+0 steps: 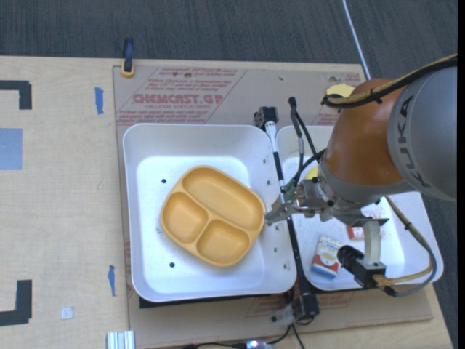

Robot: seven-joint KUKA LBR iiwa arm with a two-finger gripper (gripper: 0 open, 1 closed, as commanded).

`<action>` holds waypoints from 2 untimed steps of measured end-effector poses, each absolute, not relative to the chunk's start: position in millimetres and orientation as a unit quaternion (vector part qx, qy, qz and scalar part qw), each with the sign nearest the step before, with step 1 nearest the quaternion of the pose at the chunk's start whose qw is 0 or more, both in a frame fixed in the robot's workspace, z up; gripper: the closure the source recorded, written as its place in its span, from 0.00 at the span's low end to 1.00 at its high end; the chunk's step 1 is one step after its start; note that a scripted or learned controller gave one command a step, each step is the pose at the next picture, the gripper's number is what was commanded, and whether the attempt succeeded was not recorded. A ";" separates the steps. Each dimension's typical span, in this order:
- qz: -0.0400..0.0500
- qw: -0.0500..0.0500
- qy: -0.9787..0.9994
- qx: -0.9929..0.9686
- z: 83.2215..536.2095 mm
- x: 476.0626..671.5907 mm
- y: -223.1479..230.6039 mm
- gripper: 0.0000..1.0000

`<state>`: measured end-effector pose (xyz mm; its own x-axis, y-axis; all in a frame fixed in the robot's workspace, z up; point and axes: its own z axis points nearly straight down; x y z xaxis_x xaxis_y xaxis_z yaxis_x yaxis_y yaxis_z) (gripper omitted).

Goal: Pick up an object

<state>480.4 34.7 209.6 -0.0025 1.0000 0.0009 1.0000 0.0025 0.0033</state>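
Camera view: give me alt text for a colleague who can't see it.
The grey-and-orange arm hangs over the right bin, its tool at the divide between bins. A yellow three-compartment plate lies in the left bin; a small carton lies in the right one.

Right bin: largely covered by the arm; its upper portion and much of its floor are hidden.
Small carton: print too small to be read.
Red-and-white item: mostly concealed beneath the wrist; kind cannot be told.
Yellow object: partly hidden behind the arm's orange band; kind cannot be told.
End effector: finger spacing cannot be made out.
Arm: cut off at the right edge.
Table: cut off at the left edge.
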 end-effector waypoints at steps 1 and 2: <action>0.003 0.003 0.708 0.706 219.8 482.0 34.6 1.00; 0.000 0.000 0.707 0.707 203.2 479.9 -7.3 1.00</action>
<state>479.9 -7.3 203.2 0.0000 1.0000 0.0002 1.0000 0.0000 -0.0003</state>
